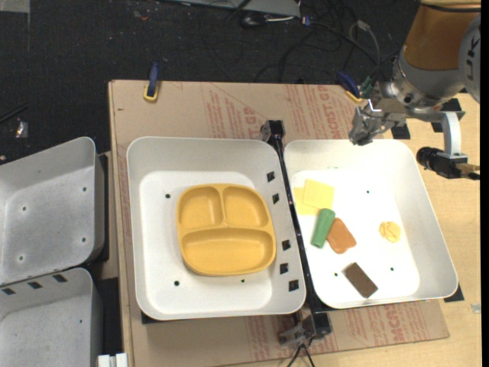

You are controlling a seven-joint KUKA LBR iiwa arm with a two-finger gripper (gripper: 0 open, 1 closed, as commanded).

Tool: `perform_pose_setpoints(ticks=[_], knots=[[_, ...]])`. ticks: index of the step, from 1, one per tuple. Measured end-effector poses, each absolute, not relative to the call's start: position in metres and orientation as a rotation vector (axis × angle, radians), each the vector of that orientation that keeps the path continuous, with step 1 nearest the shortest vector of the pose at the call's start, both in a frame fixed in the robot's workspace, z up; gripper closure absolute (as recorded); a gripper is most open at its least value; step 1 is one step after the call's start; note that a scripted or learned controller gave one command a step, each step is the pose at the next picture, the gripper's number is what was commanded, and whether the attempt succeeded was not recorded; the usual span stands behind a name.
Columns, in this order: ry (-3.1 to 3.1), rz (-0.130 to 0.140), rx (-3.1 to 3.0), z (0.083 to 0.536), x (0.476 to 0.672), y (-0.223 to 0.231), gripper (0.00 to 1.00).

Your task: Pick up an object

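The pincer (361, 136) hangs above the right bin's (432, 197) far rim, holding nothing; how wide it stands I cannot tell. 5 small things lie in that bin. The green stick (322, 228) touches the orange piece (340, 236), so the lone brown block (360, 279) looks easier: descend straight, centred.

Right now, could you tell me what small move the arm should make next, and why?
Probably travel toward the middle of the right bin and descend. The gripper hangs above the bin's far rim, while the green piece and the other items lie nearer the middle.
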State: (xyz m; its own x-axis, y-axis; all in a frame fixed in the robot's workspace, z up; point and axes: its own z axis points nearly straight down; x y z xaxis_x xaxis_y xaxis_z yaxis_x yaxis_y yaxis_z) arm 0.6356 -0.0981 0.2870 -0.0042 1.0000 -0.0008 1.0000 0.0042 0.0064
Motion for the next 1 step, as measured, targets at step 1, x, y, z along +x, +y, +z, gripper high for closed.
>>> perform_pose_setpoints(ticks=[1], knots=[[2.231, -0.002, 2.216, 0.2731, 0.6060, -0.0486, 1.00]])
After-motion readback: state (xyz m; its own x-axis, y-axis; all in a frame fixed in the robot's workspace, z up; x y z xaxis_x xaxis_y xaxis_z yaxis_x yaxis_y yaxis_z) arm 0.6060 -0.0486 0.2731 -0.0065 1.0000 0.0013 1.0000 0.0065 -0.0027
